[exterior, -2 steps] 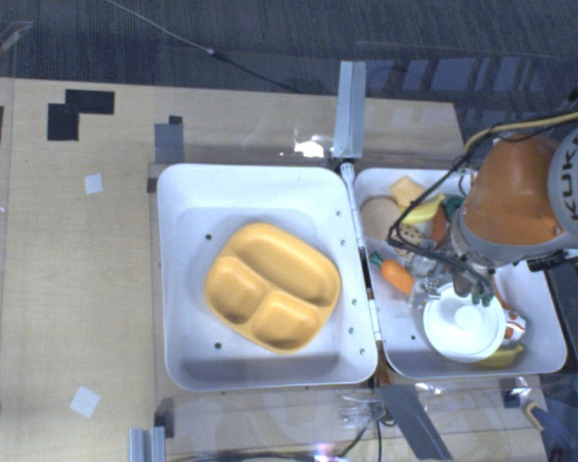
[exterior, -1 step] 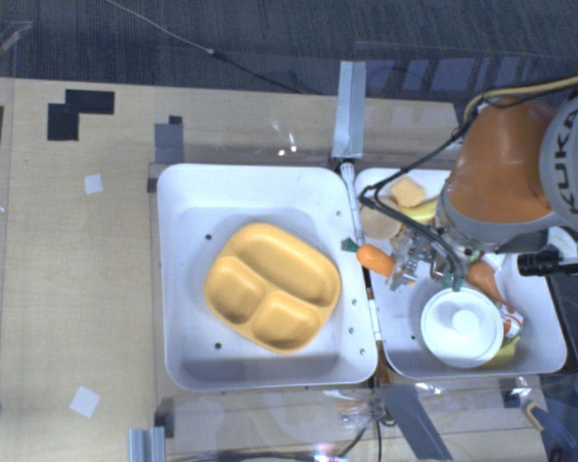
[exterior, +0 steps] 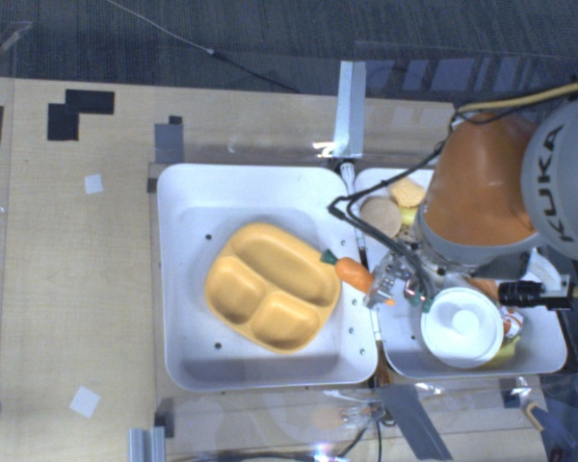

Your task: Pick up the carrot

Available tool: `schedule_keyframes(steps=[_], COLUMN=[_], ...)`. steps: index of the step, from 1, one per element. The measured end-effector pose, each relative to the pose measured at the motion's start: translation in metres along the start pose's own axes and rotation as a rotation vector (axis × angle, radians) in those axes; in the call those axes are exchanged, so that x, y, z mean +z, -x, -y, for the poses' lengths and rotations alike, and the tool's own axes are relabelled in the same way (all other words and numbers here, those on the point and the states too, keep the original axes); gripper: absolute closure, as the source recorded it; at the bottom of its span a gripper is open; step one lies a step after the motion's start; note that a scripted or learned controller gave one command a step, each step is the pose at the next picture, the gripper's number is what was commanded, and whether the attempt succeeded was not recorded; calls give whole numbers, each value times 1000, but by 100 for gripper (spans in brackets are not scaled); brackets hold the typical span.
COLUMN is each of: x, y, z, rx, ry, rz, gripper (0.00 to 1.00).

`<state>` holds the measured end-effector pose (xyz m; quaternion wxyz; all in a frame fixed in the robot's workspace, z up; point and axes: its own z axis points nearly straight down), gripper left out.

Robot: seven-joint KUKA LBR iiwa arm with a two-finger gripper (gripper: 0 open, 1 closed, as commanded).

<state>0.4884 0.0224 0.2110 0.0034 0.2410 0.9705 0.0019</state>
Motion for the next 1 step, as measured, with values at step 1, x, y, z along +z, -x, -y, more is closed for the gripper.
schedule_keyframes(steps=[1], x=[-4], y=[-10], z=[-19], rx=[401], ry=[-2], rz=[0], gripper=[100])
